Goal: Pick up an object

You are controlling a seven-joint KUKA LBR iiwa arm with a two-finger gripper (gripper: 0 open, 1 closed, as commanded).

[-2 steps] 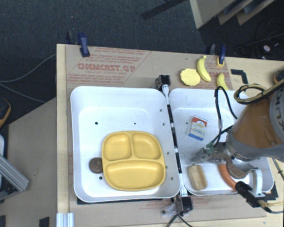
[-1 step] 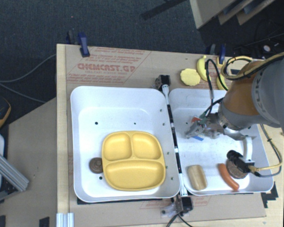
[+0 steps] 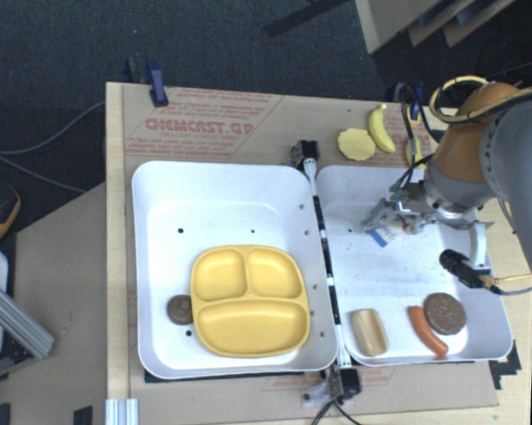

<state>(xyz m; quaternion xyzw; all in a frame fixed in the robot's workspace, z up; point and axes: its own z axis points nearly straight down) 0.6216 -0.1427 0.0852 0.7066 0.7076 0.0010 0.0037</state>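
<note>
My gripper (image 3: 391, 220) hangs low over the upper middle of the right bin (image 3: 355, 189), below the arm's orange band. A small blue and white bit sits right by its tips (image 3: 378, 237); whether it is held I cannot tell. Along the right bin's front edge lie a tan bread roll (image 3: 369, 331), an orange-red sausage (image 3: 428, 331) and a brown round patty (image 3: 444, 313). The left bin (image 3: 161, 194) holds a yellow divided plate (image 3: 249, 299) and a small brown cookie (image 3: 180, 309).
A yellow banana (image 3: 381, 129) and a yellow chip-like piece (image 3: 356, 144) lie on the bench behind the right bin. A black clamp (image 3: 305, 153) sits between the bins at the back. A blue clip (image 3: 156, 83) is at the board's far left corner.
</note>
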